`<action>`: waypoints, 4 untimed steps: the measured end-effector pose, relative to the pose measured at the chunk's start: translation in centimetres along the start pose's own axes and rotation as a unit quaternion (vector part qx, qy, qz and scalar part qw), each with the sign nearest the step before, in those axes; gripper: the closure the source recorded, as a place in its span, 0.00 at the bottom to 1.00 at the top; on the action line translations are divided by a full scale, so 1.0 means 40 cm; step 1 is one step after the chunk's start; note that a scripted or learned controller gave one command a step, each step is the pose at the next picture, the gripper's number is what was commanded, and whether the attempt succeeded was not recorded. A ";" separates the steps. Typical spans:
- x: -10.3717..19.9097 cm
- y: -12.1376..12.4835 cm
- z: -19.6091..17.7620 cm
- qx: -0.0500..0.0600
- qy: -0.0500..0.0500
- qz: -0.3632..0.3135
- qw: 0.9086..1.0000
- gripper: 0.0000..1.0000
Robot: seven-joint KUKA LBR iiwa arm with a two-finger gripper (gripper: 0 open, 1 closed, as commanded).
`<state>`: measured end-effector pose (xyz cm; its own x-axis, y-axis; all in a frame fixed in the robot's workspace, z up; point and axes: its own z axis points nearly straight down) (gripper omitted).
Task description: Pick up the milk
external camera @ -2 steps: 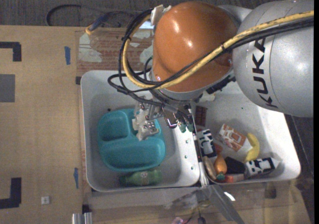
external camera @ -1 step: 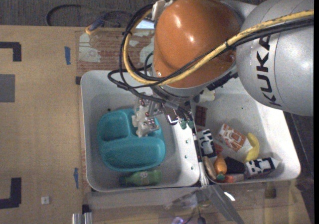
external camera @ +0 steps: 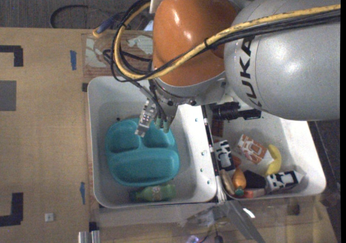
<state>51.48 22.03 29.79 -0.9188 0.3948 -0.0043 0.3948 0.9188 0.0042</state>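
Well away from the hand, over in the neighbouring bin, lies what I take to be the milk [external camera: 281, 180], a black-and-white patched carton on its side. It sits among a clutter: a banana [external camera: 274, 160] just above it, an orange-and-white carton [external camera: 253, 150] closer to the hand, and a small orange thing [external camera: 239, 178] beside that. A second black-and-white box [external camera: 223, 155] stands closest to the hand, hard against the wall between the bins. From where I stand I cannot say for sure which of the two is the milk.

The gripper [external camera: 154, 120] hangs over the other bin [external camera: 102, 101], its fingers spread with nothing between them. Right under the hand is a teal tray [external camera: 141, 155], and beyond the tray, further from the hand, a green bottle [external camera: 154, 192] lies by the bin's near wall.

By my reckoning the pick has not begun: the hand is above the wrong bin. It would need to cross the dividing wall, line up over the carton and come down with the fingers straddling it. The crowding there could make a clean grasp awkward.

The arm's big orange and grey body covers the upper part of both bins, so whatever lies beneath it is hidden from me. The fingertips are small and dark against the tray and hard to read.
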 end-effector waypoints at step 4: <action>-0.004 -0.233 0.212 0.001 0.001 0.112 0.994 1.00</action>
<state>47.99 13.43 21.27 -0.8083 0.5887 -0.0023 0.5887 0.8083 0.0029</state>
